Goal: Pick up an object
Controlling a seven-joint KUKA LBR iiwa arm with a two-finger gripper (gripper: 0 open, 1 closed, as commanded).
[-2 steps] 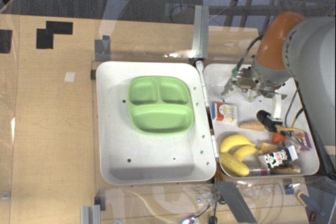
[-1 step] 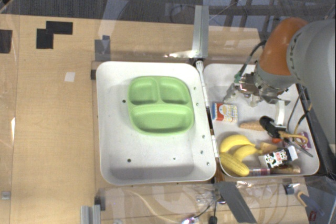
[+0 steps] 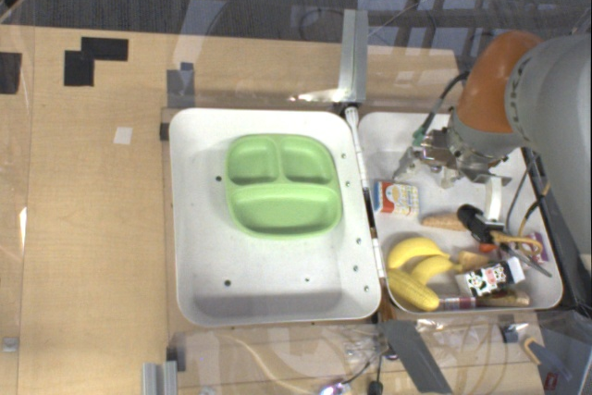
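Bananas (image 3: 418, 268) lie at the near edge of the right bin (image 3: 388, 129), beside a small dark box (image 3: 487, 278) with white marks. Farther back sit a tan stick-shaped item (image 3: 441, 220) and a small white carton (image 3: 399, 198), possibly a juice box. The gripper (image 3: 427, 157) hangs over the bin's far part, just beyond the carton; whether it is open or closed cannot be told, and nothing visibly sits in it. A green divided plate (image 3: 282, 183) lies in the left bin (image 3: 199, 227).
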